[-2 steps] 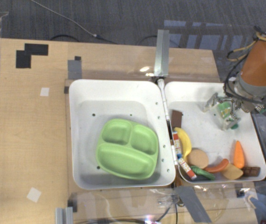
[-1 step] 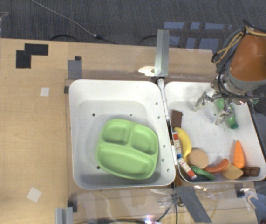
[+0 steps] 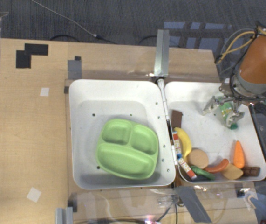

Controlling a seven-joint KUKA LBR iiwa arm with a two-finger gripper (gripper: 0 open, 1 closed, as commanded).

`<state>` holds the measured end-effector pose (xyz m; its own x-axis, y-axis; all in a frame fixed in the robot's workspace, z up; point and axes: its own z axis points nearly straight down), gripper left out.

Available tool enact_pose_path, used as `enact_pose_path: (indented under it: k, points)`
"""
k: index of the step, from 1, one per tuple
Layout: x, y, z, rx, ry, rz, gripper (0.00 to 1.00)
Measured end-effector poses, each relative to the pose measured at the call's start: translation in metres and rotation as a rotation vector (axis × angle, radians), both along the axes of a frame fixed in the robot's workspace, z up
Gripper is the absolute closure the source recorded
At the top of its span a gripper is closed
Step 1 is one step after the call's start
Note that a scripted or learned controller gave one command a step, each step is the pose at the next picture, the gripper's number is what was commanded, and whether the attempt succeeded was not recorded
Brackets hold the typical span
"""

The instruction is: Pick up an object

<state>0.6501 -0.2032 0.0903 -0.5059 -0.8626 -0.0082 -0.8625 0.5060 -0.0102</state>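
Two white bins are sitting side by side on a wooden bench (image 3: pixel 30 139). The left bin (image 3: pixel 84 101) is holding a green divided plate (image 3: pixel 127 148), which is lying toward its near right part. The right bin (image 3: pixel 202 134) is holding a cluster of toy foods along its left wall and near edge: a brown block (image 3: pixel 176 119) is lying by the divider, a banana (image 3: pixel 184 141) is lying just below it, and a marker (image 3: pixel 183 164) is running along the wall beside the banana. A round bun (image 3: pixel 198 158) is sitting next to the banana, a green pepper (image 3: pixel 202 173) and a red sausage (image 3: pixel 217 166) are lying near it, and a tan piece (image 3: pixel 233 172), a carrot (image 3: pixel 238 154) and a dark chocolate piece (image 3: pixel 251 171) are lying at the near right corner.

The arm (image 3: pixel 261 62), grey with an orange band, is reaching in from the right over the far right part of the right bin. Its gripper (image 3: pixel 226 108) is pointing down above the bin floor, well apart from the food cluster. A small green object (image 3: pixel 228 109) is showing between the metal fingers (image 3: pixel 211 107), so the gripper is appearing to be closed on it, though the blur is making the contact hard to confirm.
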Motion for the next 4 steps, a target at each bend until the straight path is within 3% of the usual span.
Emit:
enact_pose_path:
  k: [1, 3, 4]
  points:
    - [-0.017, 0.002, -0.002, 0.001, 0.002, 0.113, 0.00]
    - [-0.086, 0.001, 0.000, -0.001, -0.002, 0.084, 0.00]
    - [-0.081, 0.005, 0.015, -0.002, -0.015, 0.093, 1.00]
